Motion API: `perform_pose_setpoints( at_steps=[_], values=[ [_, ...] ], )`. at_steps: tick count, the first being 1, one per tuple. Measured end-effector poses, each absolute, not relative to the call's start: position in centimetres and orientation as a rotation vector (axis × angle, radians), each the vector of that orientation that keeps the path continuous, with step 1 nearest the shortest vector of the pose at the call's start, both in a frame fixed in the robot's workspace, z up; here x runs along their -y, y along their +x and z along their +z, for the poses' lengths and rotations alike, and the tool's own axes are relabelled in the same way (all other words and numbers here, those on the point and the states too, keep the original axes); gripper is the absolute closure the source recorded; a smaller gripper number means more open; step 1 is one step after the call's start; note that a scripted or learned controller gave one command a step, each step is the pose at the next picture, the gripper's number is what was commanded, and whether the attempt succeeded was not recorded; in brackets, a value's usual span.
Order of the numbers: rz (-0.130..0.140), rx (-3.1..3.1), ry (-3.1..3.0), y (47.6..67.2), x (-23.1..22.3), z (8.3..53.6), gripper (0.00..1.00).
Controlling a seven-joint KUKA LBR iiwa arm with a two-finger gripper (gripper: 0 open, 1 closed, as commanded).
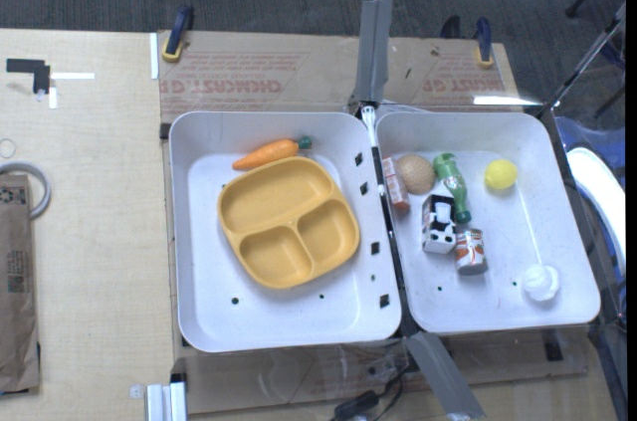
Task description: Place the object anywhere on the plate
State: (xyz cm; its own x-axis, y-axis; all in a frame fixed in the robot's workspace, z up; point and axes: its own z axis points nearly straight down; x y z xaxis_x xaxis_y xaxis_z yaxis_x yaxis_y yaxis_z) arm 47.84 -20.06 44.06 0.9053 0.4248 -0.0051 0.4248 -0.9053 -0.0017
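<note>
Since the yellow plate [289,221] carries nothing and a carrot [267,152] lies just off its rim at twelve o'clock, no placement is judged done, and the gripper's state cannot be told.

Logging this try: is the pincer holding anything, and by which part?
It cannot be told. The carrot lies beside the plate; the other items lie loose in the right bin.

- A pale stretch of the arm [594,178] is showing at the right edge, its surface looking whitish and glossy.
- A bluish tint is running along its upper left side.
- Its outline is curving smoothly, with no sharp corners.
- It is blurring too much to make out screws, cables or markings.
</note>
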Motion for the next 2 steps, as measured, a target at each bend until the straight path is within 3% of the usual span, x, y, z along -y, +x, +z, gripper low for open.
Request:
perform_pose_setpoints(
  at_steps=[2],
  values=[
    [0.01,0.322,-3.125,47.85,22.14,43.98,1.0]
  ],
)
